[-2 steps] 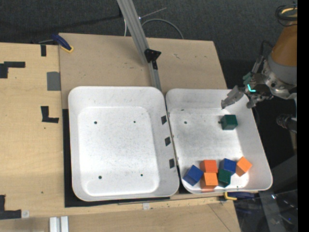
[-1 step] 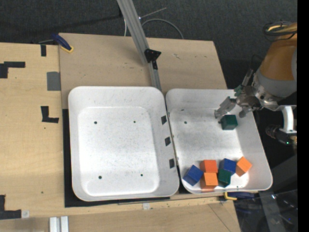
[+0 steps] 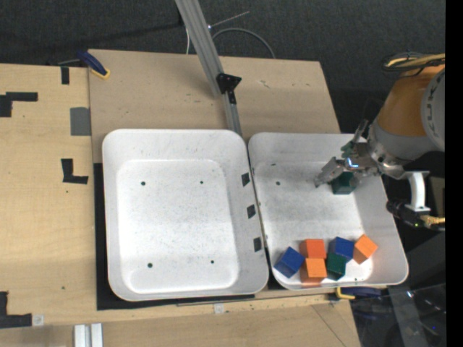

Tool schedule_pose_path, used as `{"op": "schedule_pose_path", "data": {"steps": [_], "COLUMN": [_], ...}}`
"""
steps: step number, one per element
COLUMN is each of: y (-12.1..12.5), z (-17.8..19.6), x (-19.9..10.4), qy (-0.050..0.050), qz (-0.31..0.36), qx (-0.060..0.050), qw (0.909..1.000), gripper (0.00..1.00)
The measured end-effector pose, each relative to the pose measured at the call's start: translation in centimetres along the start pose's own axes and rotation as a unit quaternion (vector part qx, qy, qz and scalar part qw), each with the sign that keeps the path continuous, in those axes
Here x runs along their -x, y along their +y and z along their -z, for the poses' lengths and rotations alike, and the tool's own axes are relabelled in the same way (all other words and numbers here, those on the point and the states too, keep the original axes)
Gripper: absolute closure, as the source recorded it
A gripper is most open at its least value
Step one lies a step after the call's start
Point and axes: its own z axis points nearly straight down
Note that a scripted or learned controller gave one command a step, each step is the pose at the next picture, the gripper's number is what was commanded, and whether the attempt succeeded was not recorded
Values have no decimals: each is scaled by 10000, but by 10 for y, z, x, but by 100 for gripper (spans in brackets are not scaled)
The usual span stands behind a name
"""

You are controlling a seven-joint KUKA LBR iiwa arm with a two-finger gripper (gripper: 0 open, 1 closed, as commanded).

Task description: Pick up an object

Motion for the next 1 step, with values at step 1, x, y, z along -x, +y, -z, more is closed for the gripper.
{"op": "schedule_pose_path", "data": {"steps": [1], "y": [5], "z": [-31], "x": [2], "qy": [-33], "qz": [3], "qx": [109], "qw": [9999], "gripper": [0]}}
